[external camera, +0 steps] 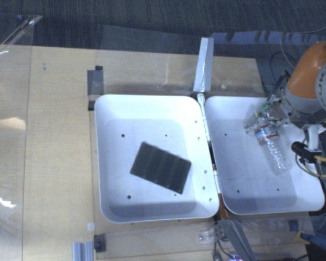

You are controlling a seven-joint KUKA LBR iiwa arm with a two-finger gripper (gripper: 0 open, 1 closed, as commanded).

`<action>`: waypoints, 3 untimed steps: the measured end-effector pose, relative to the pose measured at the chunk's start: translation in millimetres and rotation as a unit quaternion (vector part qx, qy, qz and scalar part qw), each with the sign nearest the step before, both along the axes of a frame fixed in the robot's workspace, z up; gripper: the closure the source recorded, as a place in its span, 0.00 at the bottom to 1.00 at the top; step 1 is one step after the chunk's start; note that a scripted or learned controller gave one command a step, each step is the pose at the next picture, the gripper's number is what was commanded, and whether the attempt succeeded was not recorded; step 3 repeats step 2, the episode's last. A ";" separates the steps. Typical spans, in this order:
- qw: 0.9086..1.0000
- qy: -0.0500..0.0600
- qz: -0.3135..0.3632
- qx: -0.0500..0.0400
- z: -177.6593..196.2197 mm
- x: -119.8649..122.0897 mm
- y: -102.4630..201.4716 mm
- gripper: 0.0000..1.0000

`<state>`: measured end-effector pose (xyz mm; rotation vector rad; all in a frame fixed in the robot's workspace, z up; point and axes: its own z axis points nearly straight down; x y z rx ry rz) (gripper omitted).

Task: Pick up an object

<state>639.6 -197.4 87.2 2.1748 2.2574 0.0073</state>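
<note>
progress: pickup not clearly done | gripper [265, 117] low in the right bin [233, 200], upper right of frame, right at the plastic bottle [271, 145]'s cap end | grip: honestly can't tell | dark ridged pad [161, 167] untouched in left bin [111, 200]

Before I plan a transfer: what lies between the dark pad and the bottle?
In the camera view, bare bin floor and the two bins' adjoining rims separate the dark pad from the bottle.
</note>
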 end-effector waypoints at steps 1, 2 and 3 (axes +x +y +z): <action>1.000 -0.004 0.001 -0.001 12.6 2.5 1.1 1.00; 0.995 0.000 0.101 0.000 105.0 6.3 87.2 1.00; 0.995 0.000 0.101 0.000 105.0 6.3 87.2 1.00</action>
